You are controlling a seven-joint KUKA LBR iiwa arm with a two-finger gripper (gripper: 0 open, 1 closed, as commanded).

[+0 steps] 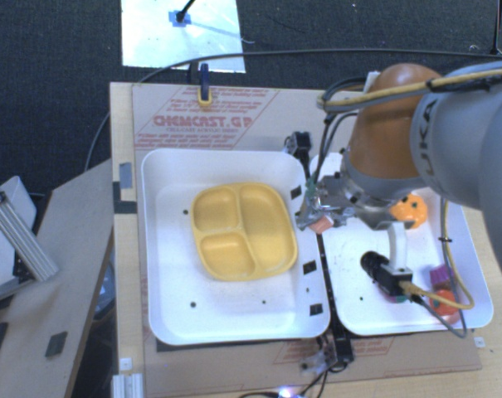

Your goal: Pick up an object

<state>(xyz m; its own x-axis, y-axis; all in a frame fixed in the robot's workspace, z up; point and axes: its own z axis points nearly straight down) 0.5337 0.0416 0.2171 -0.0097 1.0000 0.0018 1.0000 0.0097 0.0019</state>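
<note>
We saw the hand (319, 214) over the seam between the bins, but could not tell its grip. A yellow divided plate (242, 230) lay at nine o'clock from it, in the left bin (176, 313).

Arm (462, 131): thick grey casing, smooth and rounded, dark lettering on side. Orange band (392, 131) above wrist, glossy. Yellow cable (383, 96) runs along top, thin dark cables beside it. Metal-coloured wrist part below.
</note>
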